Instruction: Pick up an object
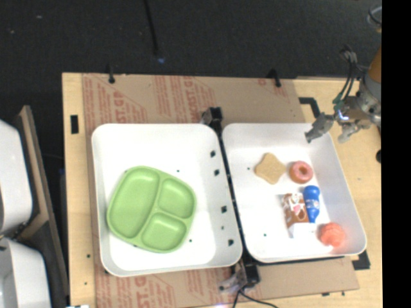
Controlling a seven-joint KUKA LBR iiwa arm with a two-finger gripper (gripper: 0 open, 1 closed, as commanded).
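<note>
The objects to choose from all lie in the right bin (pixel 257 236): a tan biscuit-shaped piece (pixel 270 168) toward the far middle, a pink ring like a doughnut (pixel 300 172) just to its right, a small blue bottle (pixel 311 203) lying nearer, a brown-and-white packet (pixel 294 210) touching the bottle's left side, and a reddish-pink lump (pixel 332 234) in the near right corner. None of them is lifted; each rests flat on the bin floor, so I'd say the picking has not really begun. The approach, the descent, the closing and the lift are all left to do.

The gripper (pixel 334 128) hangs over the far right corner of that bin, at about its rim, with the arm reaching in from the right. Its jaws look spread, with a clear gap between the two dark tips, and nothing is between them.

The closest things to the jaws are the doughnut and the biscuit, both nearer to me and to the left of the gripper, apart from it. The lump and the bottle are farther off toward the near edge.

In the left bin (pixel 103 140) sits a green divided plate (pixel 151 208), well apart from the gripper.
</note>
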